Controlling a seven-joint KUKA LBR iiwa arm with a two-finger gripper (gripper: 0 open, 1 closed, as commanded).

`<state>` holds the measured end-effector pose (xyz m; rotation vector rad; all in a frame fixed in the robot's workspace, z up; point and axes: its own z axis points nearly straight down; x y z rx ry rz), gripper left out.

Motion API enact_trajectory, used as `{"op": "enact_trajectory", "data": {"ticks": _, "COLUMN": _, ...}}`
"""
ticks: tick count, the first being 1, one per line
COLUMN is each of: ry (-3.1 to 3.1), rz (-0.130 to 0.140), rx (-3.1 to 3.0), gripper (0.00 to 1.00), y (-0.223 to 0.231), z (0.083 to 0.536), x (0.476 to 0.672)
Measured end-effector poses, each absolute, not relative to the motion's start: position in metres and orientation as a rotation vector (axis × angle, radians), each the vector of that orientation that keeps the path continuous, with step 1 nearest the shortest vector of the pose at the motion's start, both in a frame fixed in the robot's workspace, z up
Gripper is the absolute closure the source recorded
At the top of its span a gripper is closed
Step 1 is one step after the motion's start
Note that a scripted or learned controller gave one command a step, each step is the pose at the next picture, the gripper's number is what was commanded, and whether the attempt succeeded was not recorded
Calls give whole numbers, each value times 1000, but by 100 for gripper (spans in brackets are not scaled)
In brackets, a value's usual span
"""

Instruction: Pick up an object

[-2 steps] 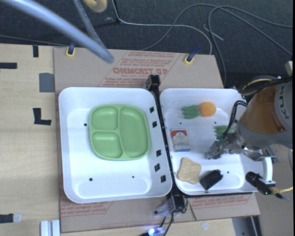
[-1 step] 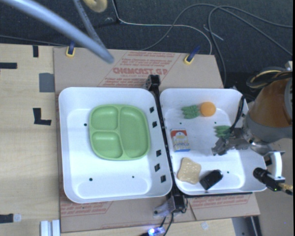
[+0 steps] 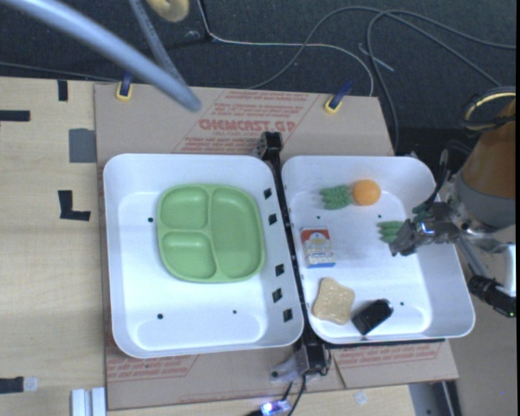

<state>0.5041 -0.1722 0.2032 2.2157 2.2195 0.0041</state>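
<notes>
Green, leafy and small, the plastic toy vegetable lies in the right white bin, near its right wall, and the dark two-finger gripper sits right against it. Whether the tool is spread or pressed together I cannot tell; the tip is a dark blur against the green, and nothing is clearly seen between its parts.

My judgement is that the risk lies in this closeness to the wall: a grasp started off-centre could nudge the green piece aside, or pinch just a frond that slips free on lifting.

Farther out in the same bin lie a second green leafy toy touching an orange ball, a small red-and-white carton, a tan bread-shaped slice and a black block just beside it. None looks close enough to be struck. A light-green divided plate rests in the left white bin, well apart.
</notes>
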Motion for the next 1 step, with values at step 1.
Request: {"op": "enact_trajectory", "data": {"ticks": 1, "ry": 2220, "rz": 2, "rx": 2217, "gripper": 100, "y": -174, "z": 248, "x": 511}}
